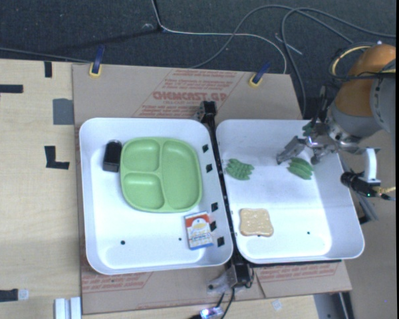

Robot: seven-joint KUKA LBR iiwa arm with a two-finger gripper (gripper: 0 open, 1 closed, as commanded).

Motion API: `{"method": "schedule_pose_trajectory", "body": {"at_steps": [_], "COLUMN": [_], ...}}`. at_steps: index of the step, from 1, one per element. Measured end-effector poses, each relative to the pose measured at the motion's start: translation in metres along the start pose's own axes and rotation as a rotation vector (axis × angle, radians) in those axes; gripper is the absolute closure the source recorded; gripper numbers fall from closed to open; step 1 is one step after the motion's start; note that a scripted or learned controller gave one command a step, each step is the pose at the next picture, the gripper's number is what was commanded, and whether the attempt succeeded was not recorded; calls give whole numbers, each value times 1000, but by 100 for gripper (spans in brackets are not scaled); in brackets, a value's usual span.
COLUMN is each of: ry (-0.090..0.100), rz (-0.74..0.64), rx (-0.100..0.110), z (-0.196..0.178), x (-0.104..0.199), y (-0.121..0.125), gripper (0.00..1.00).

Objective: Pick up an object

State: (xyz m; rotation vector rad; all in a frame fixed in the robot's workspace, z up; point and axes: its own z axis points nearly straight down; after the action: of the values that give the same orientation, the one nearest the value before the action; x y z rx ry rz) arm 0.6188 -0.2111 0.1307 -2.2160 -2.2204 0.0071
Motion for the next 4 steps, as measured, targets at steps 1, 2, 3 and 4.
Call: {"method": "schedule_pose_trajectory", "body": {"at_steps": [1,2,3,4], "ry": [-15,-6,-1,-2], "rz": [0,-1,1,0], "rx": [-24,-13,-11,-12], "z": [40,33,-29,-83], "x": [-4,0,1,1], "y": [5,2,-2,-1], "gripper": [0,100,100,100]}}
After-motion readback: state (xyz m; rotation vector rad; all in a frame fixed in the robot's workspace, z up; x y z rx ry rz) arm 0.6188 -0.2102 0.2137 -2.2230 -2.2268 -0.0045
